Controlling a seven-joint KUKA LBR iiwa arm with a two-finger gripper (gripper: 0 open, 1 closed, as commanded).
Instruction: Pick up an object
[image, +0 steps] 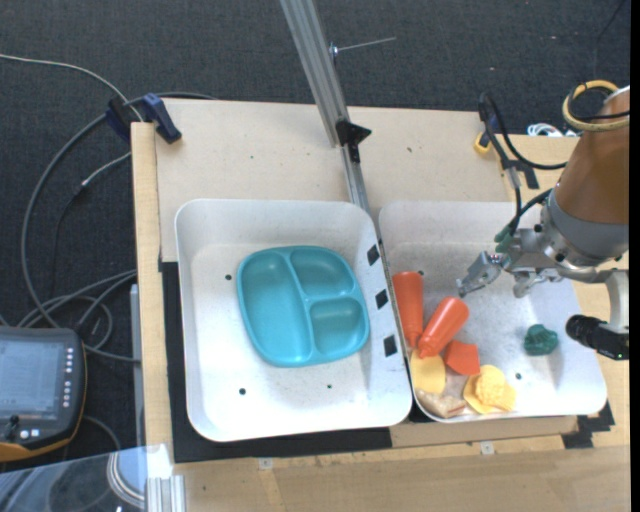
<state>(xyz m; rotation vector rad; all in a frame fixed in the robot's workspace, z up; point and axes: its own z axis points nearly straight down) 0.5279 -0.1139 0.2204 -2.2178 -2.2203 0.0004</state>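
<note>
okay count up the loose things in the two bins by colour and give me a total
Orange: 3 — tall piece, tilted piece, flat piece
Yellow: 2 —
Green: 1 — small object
Teal: 1 — divided plate
Total: 7

— What sort of place is this?
— A robot lab: a plywood bench (250, 150) on dark carpet (60, 180), loose cables (70, 290), a metal pole (318, 60), and a control tablet (35, 385) lying nearby.

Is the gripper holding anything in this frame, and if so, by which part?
Nothing is held. The gripper hangs above bare floor in the right bin, with nothing between its fingers; the orange pieces lie apart from it.
</note>
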